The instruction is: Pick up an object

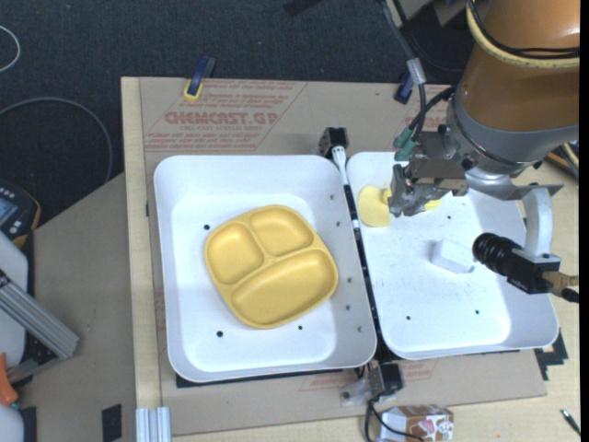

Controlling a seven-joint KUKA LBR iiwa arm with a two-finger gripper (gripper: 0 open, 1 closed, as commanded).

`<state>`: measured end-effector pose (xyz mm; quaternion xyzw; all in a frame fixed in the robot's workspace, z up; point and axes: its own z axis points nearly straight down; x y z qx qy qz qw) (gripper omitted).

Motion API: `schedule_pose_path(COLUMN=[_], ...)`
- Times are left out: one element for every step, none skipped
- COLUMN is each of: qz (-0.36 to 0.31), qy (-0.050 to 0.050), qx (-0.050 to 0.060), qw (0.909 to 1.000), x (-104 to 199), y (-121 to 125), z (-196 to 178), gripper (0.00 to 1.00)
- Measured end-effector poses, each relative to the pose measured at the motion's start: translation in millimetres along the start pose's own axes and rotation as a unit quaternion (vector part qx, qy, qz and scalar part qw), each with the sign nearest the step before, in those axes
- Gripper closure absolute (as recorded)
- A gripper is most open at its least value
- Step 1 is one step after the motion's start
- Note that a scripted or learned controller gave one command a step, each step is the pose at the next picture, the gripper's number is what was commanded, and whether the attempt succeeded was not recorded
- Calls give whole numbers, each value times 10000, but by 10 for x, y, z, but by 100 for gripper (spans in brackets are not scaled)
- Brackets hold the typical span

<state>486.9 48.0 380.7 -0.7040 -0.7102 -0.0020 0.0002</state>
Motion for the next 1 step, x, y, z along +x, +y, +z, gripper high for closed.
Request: schedule_pose_path(qz=[16], qy=[-7], qx=[-12], qw=[10000], x=[440], y=[-72], z=[-323], gripper=[100])
